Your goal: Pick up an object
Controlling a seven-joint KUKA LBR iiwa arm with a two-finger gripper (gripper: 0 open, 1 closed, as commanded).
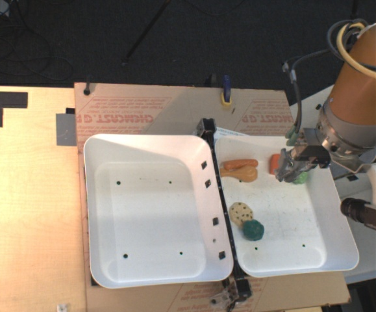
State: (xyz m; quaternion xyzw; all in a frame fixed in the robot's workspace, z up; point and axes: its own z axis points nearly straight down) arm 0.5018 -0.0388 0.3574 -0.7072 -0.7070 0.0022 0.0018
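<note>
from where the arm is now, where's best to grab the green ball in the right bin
Probably from straight above, jaws closing across the middle of the green ball. It is rounded, with bare bin floor to its right and below. The speckled tan disc touches its upper left, so avoid that side.

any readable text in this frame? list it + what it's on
"CHEMCAST": red print on the brown sheet behind the left bin. It appears inverted, so I am not sure of the reading.
More red print of the same kind behind the right bin, around: too blurred to read.
Red print on the sheet's front edge: too blurred to read.
</note>
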